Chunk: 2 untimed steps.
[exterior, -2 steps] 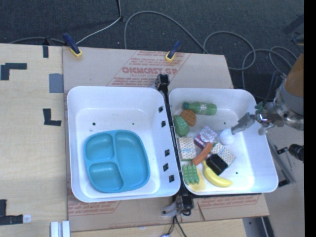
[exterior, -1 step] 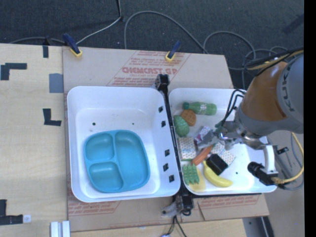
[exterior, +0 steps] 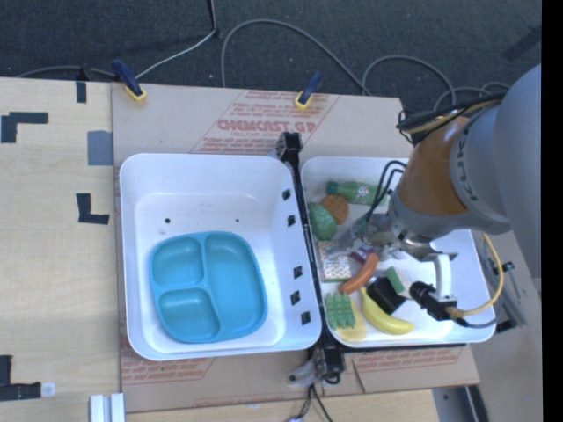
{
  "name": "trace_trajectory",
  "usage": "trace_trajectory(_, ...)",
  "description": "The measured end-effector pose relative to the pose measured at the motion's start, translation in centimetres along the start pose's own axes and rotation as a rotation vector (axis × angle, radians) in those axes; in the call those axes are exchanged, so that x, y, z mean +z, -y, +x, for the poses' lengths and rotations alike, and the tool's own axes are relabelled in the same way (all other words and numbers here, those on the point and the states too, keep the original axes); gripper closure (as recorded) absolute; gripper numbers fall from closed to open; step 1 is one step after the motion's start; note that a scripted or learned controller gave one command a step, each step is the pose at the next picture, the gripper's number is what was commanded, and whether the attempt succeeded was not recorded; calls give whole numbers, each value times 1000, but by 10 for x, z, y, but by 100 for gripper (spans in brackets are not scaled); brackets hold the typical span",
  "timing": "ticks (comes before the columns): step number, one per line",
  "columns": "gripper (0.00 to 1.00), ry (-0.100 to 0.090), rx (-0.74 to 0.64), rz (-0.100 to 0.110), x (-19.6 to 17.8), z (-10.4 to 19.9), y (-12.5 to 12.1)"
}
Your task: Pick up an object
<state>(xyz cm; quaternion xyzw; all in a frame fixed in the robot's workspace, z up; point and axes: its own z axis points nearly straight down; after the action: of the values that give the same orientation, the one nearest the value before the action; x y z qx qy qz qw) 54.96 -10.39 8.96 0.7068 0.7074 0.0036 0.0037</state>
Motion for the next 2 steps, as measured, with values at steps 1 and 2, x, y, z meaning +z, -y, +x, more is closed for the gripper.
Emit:
trace_trajectory(1, 0, 2, 1, -6, 0, 0, 33)
trace_trajectory(2, 0, 2, -1, 3, 2, 0, 63)
